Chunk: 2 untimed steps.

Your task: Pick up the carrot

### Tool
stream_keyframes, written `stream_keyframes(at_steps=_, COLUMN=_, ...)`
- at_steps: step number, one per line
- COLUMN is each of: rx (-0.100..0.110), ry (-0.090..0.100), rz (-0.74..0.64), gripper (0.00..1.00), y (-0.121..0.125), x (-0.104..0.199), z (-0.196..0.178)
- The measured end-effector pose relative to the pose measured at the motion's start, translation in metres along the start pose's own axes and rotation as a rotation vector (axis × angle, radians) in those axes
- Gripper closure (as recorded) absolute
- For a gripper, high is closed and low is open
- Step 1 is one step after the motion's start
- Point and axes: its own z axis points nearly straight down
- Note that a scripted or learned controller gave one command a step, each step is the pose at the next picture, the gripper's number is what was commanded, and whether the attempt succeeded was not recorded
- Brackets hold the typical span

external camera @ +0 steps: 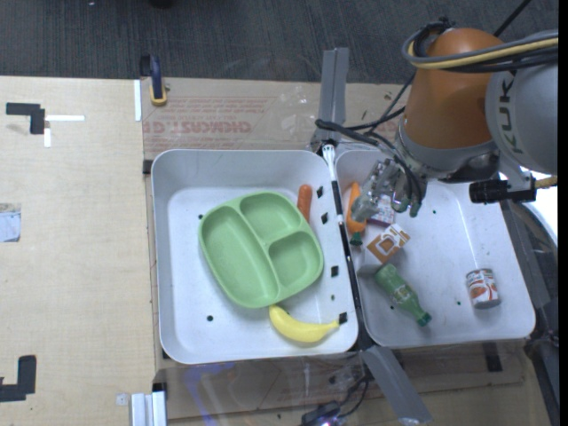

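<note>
Gripper (390,193) low at the left wall of the right bin (508,325), carrot (354,204) just beside it!

The carrot lies along that wall near the bin's top-left corner, and whether the gripper is spread or closed cannot be told from this angle. A clean pick likely means sliding towards the wall, straddling the carrot across its width, and keeping clear of the small carton (388,243) nearby.

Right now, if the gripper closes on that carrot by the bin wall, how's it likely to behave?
The carrot looks stiff and tapered, so it probably won't bend but could slip out toward its thin end. Being rounded, it may roll if nudged. It lies close against the right bin's left wall, just below the gripper, so the wall may crowd one finger.
</note>
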Motion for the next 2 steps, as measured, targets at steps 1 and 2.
stream_keyframes(at_steps=1, rx=0.001, ry=0.000, rz=0.329, gripper=1.00, y=0.020, x=-0.014, z=-0.038)
stream_keyframes(at_steps=2, rx=0.004, ry=0.002, rz=0.984, gripper=1.00, y=0.014, x=0.011, z=0.010)
